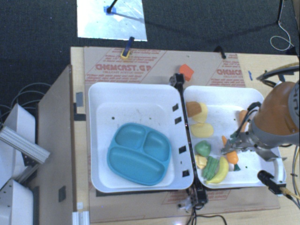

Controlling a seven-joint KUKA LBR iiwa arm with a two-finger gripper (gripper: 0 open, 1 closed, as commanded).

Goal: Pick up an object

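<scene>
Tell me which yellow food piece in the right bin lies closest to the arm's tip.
The curved yellow plastic banana, at the bin's front edge beside the green pieces. The pale yellow oval piece lies farther left, near the divider.

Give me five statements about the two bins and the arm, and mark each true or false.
1. The blue tray lies in the left bin. True.
2. The banana lies on the blue tray. False: it lies in the right bin.
3. The arm hangs over the left bin. False: it is over the right bin.
4. The tray has several compartments. True.
5. The orange block lies inside a bin. False: it sits on the bench behind them.
</scene>
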